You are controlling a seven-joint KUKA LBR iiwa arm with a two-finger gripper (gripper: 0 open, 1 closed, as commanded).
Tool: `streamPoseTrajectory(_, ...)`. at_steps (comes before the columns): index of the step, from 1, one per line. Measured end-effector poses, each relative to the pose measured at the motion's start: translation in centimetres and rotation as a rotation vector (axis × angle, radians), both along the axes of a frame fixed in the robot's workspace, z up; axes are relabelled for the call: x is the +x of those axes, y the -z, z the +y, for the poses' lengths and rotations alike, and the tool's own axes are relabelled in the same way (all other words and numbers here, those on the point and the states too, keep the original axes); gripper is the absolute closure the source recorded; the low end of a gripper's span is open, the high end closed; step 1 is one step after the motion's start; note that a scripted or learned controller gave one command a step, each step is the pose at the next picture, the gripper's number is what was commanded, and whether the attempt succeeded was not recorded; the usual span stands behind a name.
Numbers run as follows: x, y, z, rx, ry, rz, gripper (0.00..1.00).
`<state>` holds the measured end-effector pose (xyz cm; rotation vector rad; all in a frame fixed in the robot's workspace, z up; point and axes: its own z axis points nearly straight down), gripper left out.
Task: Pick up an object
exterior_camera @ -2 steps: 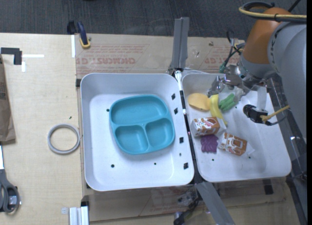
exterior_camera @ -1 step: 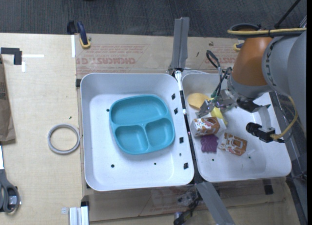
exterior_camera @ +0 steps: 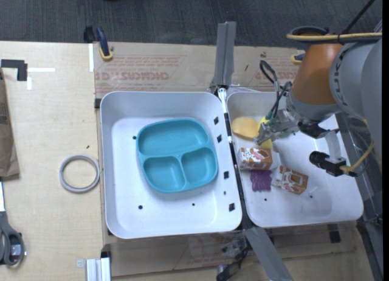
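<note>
The right bin (exterior_camera: 322, 204) holds several small items. A flat yellow piece (exterior_camera: 245, 127) lies at its far left, and a brown-and-white snack packet (exterior_camera: 255, 159) sits just below it. A purple object (exterior_camera: 261, 180) and a second red-and-white packet (exterior_camera: 290, 180) lie toward the middle. My gripper (exterior_camera: 267, 132) hangs low over the bin's upper left, right beside the yellow piece and above the first packet. A small bright yellow bit (exterior_camera: 265, 142) shows at its tip. The arm's orange band (exterior_camera: 313, 76) and grey wrist hide what lies behind them.
The left bin (exterior_camera: 121, 207) carries a teal divided plate (exterior_camera: 177, 154). A grey upright post (exterior_camera: 224, 55) stands between the bins at the back. On the bench at left lie a grey ring (exterior_camera: 79, 173) and scissors (exterior_camera: 10, 243). Cables hang by the wrist.
</note>
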<state>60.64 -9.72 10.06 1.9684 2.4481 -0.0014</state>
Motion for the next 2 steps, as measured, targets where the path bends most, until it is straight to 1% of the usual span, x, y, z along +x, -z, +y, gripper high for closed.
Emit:
streamPoseTrajectory(1, 4.7, -9.1, 6.6, -0.001, 0.075, -0.001, 1.0)
streamPoseTrajectory(2, 5.3, -9.1, 8.0, -0.001, -0.018, -0.001, 1.0)
